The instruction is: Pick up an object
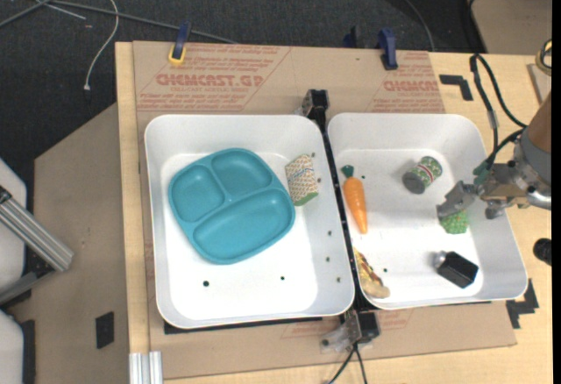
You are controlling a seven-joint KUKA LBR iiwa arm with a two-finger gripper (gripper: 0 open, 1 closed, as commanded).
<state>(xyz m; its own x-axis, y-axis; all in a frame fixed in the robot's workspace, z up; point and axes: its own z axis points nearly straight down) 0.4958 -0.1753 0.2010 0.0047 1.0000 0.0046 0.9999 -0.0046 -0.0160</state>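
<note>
The gripper [469,203] sits low in the right bin [412,130], its fingers clenched on a small green object [453,220]. Near it lie a black block [457,268], a can [422,174] and a carrot [355,203]; a blue plate [231,203] fills the left bin [175,268].

My arm comes in from the right edge of the frame, about mid-height, wrist pointing left. My hand [466,201] sits at the end of it, low and level, in the right-middle part of the frame.
</note>
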